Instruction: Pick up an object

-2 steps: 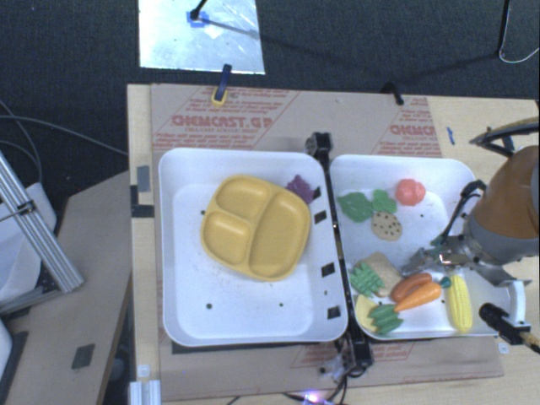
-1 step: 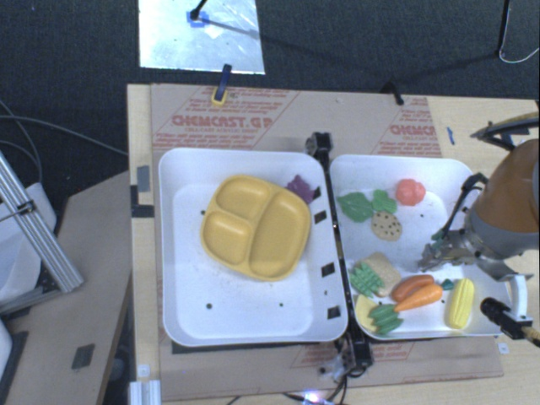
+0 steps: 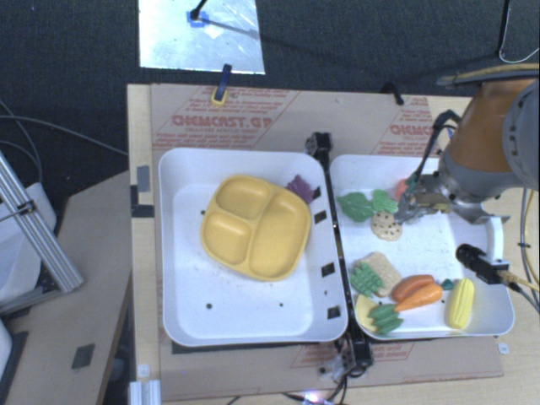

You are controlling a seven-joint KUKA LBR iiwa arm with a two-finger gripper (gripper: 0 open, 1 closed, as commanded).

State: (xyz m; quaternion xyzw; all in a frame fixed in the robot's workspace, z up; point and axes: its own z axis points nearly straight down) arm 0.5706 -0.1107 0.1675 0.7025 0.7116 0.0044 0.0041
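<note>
Over the right bin (image 3: 498,310), my gripper (image 3: 403,211) hangs low, just beside the cookie (image 3: 386,224) and the green leaf (image 3: 358,205). How my jaws stand, I cannot tell. Because these pieces lie so close together, I may push one aside or catch only an edge.

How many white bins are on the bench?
2. The left bin holds a yellow plate. The right bin holds toy foods, and the gripper is down in its upper part.
</note>
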